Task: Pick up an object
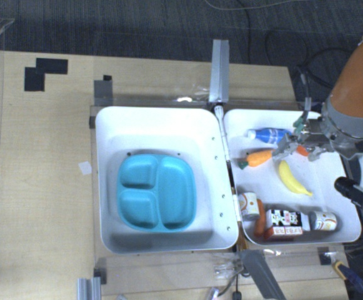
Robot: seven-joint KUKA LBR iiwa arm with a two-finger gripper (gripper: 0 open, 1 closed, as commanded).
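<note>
Cans [293, 220] crowd the near wall; my pincer [298, 144], whose state I can't tell, hovers among bottle [267, 134], carrot [258, 159] and banana [293, 178] and may knock them aside.

From my station I see the gripper [298, 144] low over the right bin [350, 233], above a banana [293, 178] and just right of a toy carrot [257, 159]. A blue-and-white bottle [268, 134] lies beside it toward the bin's far wall. Along the near wall sit a small can [249, 203], a dark bottle [280, 222] and another can [323, 221]. The left bin [162, 119] holds a blue divided plate [157, 191].
</note>
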